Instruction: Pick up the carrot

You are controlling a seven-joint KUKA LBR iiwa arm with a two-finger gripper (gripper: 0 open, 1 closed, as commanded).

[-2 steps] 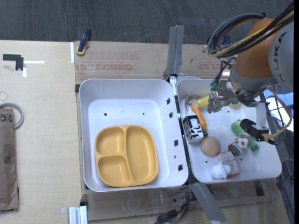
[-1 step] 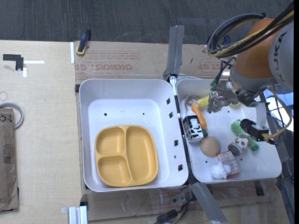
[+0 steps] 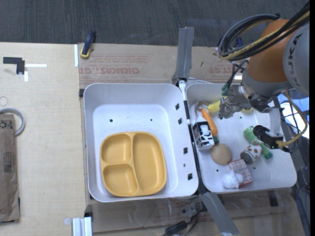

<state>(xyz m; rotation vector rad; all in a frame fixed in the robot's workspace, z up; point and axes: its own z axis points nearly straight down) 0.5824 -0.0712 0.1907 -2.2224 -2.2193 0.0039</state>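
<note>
Jaws hang low over the back of the right bin, just beside a yellow item; whether they are wide or closed I cannot tell. Nothing shows between them, so the pick looks not yet done. Close to their left, the carrot lies slantwise against a small can, near a brown ball. Beyond, the left bin holds a yellow divided plate; the surface is pale wood.

You can read red print "CHEMC37, GR…" upside down on the cardboard sheet behind the bins. "KUKA" lettering shows partly on the arm at right. Print on the small can and brown bag is too small.
</note>
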